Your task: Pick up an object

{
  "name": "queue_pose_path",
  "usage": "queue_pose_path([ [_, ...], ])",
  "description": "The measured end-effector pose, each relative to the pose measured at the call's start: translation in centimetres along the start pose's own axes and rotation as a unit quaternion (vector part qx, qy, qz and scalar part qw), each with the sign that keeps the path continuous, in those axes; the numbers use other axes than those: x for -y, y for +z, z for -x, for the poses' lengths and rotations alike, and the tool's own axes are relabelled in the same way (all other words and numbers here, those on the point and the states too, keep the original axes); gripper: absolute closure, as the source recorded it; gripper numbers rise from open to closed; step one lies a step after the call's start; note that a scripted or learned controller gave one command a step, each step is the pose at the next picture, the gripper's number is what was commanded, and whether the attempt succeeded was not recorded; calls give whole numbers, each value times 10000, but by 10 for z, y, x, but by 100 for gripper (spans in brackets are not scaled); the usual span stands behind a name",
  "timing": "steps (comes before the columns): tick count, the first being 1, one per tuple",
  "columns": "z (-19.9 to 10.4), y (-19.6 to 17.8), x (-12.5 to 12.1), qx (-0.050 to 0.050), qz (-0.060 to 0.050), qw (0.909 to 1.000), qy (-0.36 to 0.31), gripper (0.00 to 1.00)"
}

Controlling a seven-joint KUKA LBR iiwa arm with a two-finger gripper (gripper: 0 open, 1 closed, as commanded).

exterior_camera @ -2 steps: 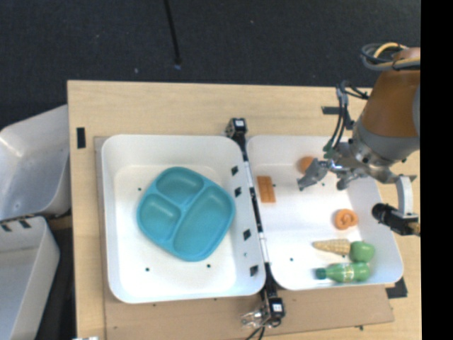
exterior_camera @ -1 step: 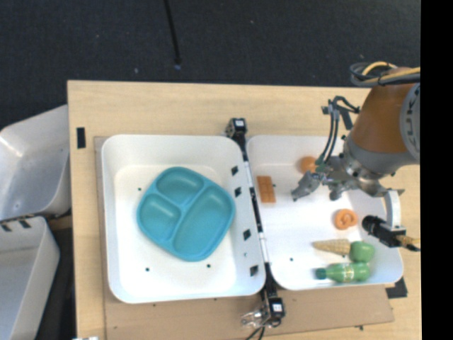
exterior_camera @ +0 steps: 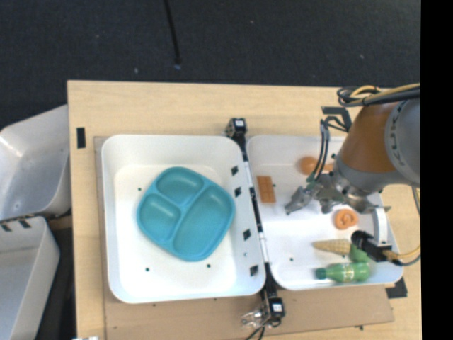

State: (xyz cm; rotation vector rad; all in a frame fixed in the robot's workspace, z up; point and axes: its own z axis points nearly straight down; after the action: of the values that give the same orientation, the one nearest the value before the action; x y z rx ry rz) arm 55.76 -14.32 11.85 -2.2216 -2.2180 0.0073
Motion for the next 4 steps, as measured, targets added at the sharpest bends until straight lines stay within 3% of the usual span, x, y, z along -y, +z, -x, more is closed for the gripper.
queue_pose_path([
  [1, 0, -15, -2, -6, 42, 10000, 17, 100],
  [3, 4, -132, -5, 1, 62, 10000, -23, 100],
  [4, -48, -121, -15, -6, 27, 10000, -34, 100],
])
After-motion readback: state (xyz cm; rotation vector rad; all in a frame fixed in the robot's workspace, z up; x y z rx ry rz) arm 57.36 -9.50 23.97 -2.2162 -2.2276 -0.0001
